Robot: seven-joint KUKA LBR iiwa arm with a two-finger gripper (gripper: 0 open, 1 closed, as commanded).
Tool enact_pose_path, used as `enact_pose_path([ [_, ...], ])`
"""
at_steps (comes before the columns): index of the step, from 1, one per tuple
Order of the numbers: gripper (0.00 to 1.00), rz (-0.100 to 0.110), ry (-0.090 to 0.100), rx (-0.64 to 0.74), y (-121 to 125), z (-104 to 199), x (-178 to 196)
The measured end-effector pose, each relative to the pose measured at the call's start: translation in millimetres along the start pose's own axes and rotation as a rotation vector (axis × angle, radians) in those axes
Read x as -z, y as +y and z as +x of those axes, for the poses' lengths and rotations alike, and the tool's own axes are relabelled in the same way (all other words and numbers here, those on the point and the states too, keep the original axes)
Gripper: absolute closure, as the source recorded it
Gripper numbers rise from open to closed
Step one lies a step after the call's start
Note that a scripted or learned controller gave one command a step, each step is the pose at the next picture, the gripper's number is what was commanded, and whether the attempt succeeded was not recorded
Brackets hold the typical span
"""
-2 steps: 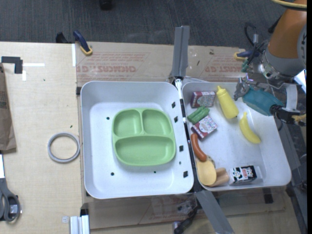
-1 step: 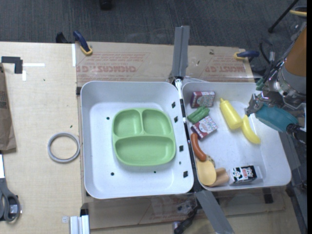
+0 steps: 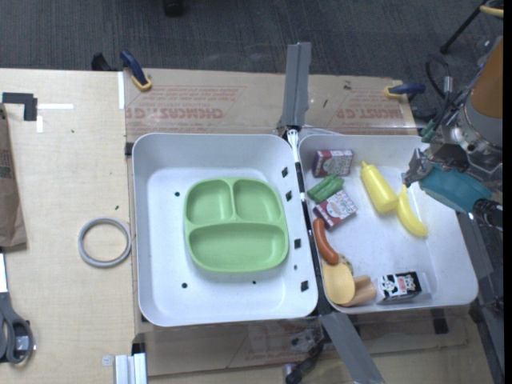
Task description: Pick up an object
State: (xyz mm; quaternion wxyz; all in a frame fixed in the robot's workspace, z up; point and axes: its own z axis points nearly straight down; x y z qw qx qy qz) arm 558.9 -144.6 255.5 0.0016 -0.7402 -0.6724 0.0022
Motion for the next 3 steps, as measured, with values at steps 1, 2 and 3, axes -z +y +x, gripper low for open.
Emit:
enact_pose_path([
  [1,1.0,0.002,0.001,-0.065,21,1,-96],
  [2,1.0,-0.002,-0.001,0.275,55,10,-28],
  [3,1.0,0.0,0.001,0.408,37,7,-80],
])
